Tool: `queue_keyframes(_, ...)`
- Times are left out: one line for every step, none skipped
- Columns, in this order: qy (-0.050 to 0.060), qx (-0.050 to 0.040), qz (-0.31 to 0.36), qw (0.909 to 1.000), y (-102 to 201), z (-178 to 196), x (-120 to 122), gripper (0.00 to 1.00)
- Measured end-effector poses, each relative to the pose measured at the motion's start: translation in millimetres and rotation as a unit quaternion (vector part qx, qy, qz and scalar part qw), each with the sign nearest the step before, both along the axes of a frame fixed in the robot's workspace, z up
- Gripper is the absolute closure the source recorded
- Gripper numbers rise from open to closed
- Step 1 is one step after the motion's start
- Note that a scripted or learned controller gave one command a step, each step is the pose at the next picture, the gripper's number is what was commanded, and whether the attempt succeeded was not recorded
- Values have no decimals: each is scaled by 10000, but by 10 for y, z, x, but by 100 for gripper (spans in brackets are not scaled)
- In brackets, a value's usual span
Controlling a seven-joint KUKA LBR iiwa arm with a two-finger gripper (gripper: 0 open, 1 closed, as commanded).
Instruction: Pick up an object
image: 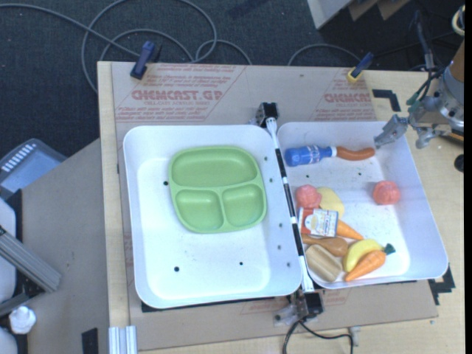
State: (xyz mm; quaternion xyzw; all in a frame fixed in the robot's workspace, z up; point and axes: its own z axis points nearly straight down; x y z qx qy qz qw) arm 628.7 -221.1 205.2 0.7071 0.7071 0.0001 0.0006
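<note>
The right bin (413,169) holds several toy foods. A blue bottle (308,155) and an orange sausage (355,153) lie along its far side. A pink ball (386,192) rests alone toward the right. Packed near the front left corner are a red fruit (307,196), a yellow piece (330,198), a red-and-white packet (321,223), a bread roll (324,261), a banana (361,251) and two carrots (366,265). My gripper (405,134) hovers over the bin's far right corner. Its fingers (389,131) are spread open with nothing between them.
The left bin (147,220) holds a green divided plate (217,186). A black clamp (267,112) sits where the two bins meet at the back, and blue clips (143,58) pin the cardboard base. Cables lie on the dark floor behind.
</note>
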Motion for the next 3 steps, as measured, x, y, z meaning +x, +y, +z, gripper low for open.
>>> queue_keyframes(7, 36, 18, 10000, 15, -1108, -302, 0)
queue_keyframes(12, 7, 4, 10000, 380, -1209, -666, 0)
queue_keyframes(-10, -1, 2, 10000, 375, -1097, -655, 100)
